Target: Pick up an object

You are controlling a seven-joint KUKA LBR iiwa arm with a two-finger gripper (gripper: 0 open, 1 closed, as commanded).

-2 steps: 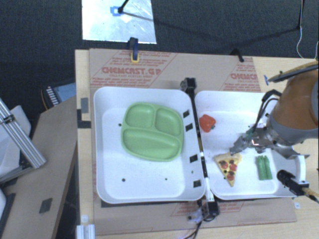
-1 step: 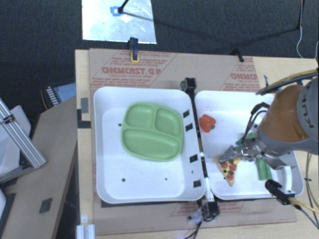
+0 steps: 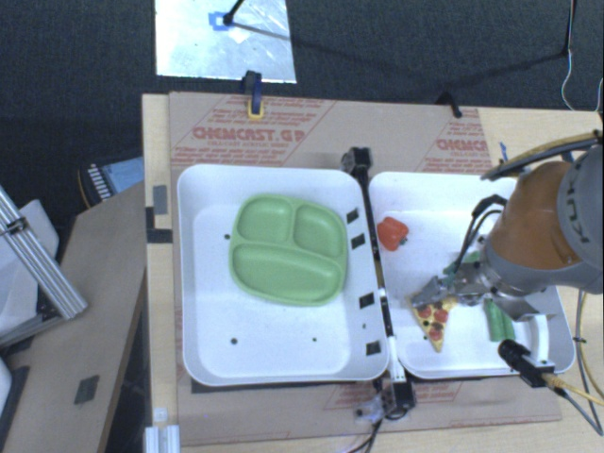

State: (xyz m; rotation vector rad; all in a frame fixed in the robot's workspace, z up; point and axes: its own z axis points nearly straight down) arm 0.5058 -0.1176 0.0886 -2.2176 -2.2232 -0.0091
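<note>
Pizza slice [image 3: 435, 321] flat in right bin [image 3: 415, 361], near its front-left corner. Left bin: green plate [image 3: 288, 249]. Red pepper [image 3: 393, 232] behind slice. Gripper [image 3: 442, 291] low over slice's crust end; opening, hold: cannot tell. Risk: thin flat toy, fingers may skid off.

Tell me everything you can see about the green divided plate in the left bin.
The green plate is a pale green, rounded-square tray that looks like matte plastic. Raised ridges split it into three compartments: two smaller ones along the far side and one wide one along the near side. Nothing lies in any of them. It lies flat and right side up, slightly rotated, on the floor of the left bin, towards its far right part. Only the bin floor touches it.
</note>
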